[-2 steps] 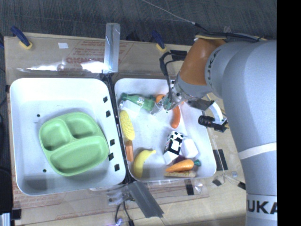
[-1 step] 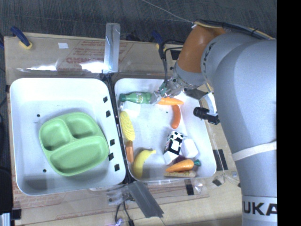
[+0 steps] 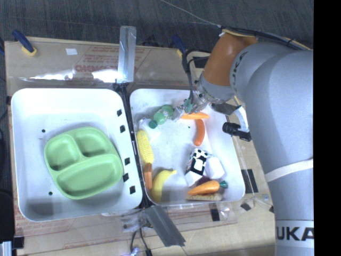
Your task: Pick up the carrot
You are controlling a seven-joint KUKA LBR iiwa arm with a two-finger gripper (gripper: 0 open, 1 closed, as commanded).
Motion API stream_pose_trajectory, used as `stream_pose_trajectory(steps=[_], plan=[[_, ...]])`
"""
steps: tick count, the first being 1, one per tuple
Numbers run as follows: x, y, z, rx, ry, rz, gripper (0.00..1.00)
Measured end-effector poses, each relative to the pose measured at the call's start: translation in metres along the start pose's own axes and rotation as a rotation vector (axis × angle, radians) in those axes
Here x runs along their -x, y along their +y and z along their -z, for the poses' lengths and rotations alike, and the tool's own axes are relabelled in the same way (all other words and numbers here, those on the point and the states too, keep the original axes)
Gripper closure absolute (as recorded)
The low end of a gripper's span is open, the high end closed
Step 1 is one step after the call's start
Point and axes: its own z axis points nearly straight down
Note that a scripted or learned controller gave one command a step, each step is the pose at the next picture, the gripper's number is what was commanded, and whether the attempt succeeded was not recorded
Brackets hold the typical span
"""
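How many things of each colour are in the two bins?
Green: 2, the divided plate and a bottle-like toy.
Yellow: 2, the corn and the banana.
Orange: 4, three by the gripper and walls, one carrot.
Black-and-white: 1, a patterned toy.
Total: 9

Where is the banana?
The banana lies in the right bin, near its front left corner, just below the corn and left of the black-and-white block.
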Motion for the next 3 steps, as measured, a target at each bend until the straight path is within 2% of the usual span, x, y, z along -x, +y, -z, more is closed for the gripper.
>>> stream_pose_trajectory(steps=[1, 2, 3], plan=[[-0.001, 0.002, 0.011, 0.0, -0.002, 0.009, 1.0], [0.008, -0.064, -0.001, 0.0, -0.003, 0.242, 1.0], [0.007, -0.064, -0.001, 0.0, -0.002, 0.243, 0.0]])
